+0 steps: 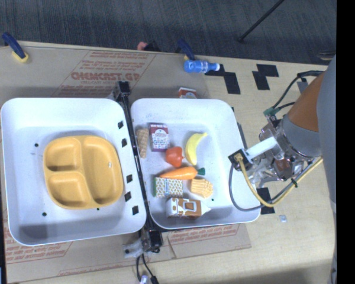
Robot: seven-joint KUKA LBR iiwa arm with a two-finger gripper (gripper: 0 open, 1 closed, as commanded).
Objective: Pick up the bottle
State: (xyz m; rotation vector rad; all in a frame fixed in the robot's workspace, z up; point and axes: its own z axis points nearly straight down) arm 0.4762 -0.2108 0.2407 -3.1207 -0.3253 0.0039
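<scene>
Blue clear-plastic bottle [200,67] is lying flat on the tan bench [296,241], long axis left-right, cap end unclear; hand [266,173] state unreadable.

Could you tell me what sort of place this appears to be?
Probably a robotics lab bench: two white bins clamped on cardboard, toy food such as a banana and carrot, and a cabled gripper nearby.

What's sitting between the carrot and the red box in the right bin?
In the camera view, a red tomato lies between the carrot and the red box, with the banana just to its right.
</scene>
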